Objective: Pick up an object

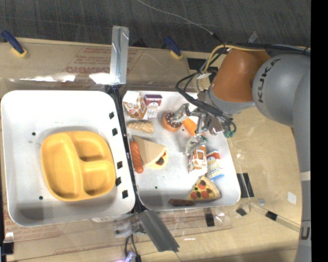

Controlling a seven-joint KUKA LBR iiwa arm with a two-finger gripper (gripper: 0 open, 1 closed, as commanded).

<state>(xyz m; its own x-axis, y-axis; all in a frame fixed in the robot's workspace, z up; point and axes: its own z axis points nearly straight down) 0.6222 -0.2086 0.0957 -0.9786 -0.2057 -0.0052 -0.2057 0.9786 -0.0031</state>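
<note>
Left bin (16,146) holds a yellow tray (76,164); right bin (169,192) holds toy food.

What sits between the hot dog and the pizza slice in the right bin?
In the camera view, bare white bin floor separates the hot dog from the pizza slice.

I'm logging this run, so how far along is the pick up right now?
Done: the grey arm's end effector is down in the right white bin, among the toy food. In hand: nothing visibly lifted; it sits beside the orange round piece. Left: securing and raising one item.
</note>
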